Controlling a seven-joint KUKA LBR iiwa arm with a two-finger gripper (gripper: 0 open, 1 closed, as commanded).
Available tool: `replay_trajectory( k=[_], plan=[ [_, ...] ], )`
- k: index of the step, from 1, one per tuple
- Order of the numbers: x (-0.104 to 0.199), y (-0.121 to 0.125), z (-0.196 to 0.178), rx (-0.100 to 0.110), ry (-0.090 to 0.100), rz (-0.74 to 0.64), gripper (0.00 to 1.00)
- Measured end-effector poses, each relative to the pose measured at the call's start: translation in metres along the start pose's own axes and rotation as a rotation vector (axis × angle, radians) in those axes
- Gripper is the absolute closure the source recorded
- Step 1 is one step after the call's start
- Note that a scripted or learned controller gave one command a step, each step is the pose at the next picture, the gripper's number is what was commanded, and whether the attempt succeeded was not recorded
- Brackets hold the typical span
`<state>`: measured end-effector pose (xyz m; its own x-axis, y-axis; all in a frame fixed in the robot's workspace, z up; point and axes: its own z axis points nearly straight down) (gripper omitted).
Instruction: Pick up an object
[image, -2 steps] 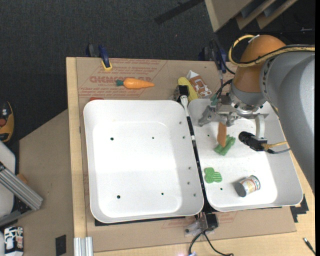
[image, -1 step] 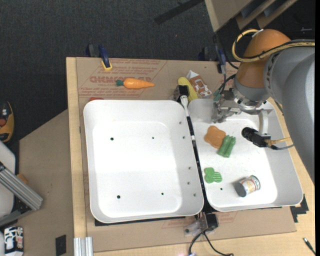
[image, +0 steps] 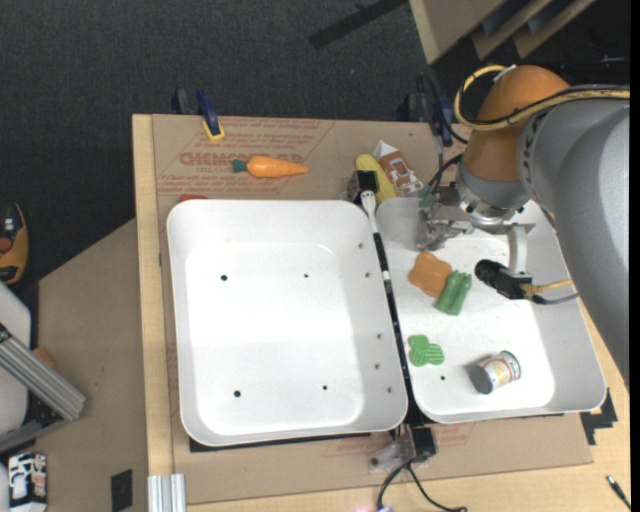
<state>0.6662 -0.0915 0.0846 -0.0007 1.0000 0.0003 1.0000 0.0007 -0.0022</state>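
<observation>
A: Where do we stand with our grey metal two-finger gripper (image: 432, 226)?

B: We have it low over the far end of the right shallow white plastic bin (image: 560, 385), just beyond the orange block-shaped toy (image: 430, 272). We cannot tell its state from this slant.

A: So nothing is gripped?

B: We see nothing between its tips. The orange block lies touching a green ridged plastic piece (image: 454, 292), which probably makes a clean pinch awkward. Nearer us sit a small green clover-shaped toy (image: 425, 351) and a small silver can lying on its side (image: 497, 371), both well apart from the gripper.

A: And the rest?

B: The left white bin (image: 200, 400) sits beside it; an orange plastic carrot (image: 272, 167) rests on the cardboard behind. We judge the orange block the likeliest target, being closest; the pick is not yet made.
</observation>
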Motion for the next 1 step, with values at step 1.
replay_trajectory(
  k=[1],
  plan=[
    [-0.0001,0.0001,-0.0004,0.000,0.000,0.000,1.00]
  ],
)
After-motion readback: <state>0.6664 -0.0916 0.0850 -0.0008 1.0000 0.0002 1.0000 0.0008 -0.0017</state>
